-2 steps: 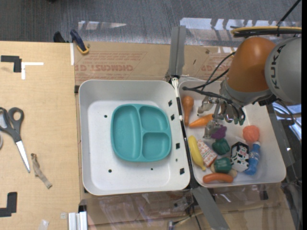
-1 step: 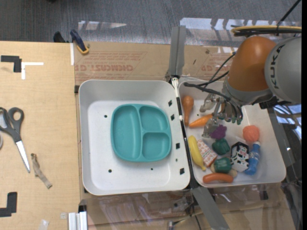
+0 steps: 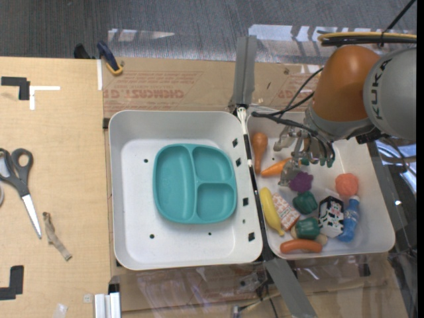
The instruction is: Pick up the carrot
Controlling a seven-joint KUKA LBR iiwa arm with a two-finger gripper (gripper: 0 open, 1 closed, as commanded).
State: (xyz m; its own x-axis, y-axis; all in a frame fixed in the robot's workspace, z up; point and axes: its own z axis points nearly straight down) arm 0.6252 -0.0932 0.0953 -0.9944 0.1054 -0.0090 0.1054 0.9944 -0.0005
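Observation:
The carrot (image 3: pixel 273 169) is a small orange pointed piece lying in the right bin (image 3: pixel 381 238), near its left wall, with its tip pointing left. My gripper (image 3: pixel 303 156) hangs just right of and above the carrot's thick end, under the orange wrist band. The gripper body hides whatever is directly beneath it. Nothing can be seen held in it.
An orange rounded piece (image 3: pixel 259 143) lies just above the carrot. Purple (image 3: pixel 302 181) and green (image 3: pixel 305 203) toy foods, a banana (image 3: pixel 269 209), a sausage (image 3: pixel 299 246), a peach (image 3: pixel 346 183) and a blue bottle (image 3: pixel 350 218) crowd the right bin. A teal divided plate (image 3: pixel 195 183) sits in the left bin (image 3: pixel 126 197).

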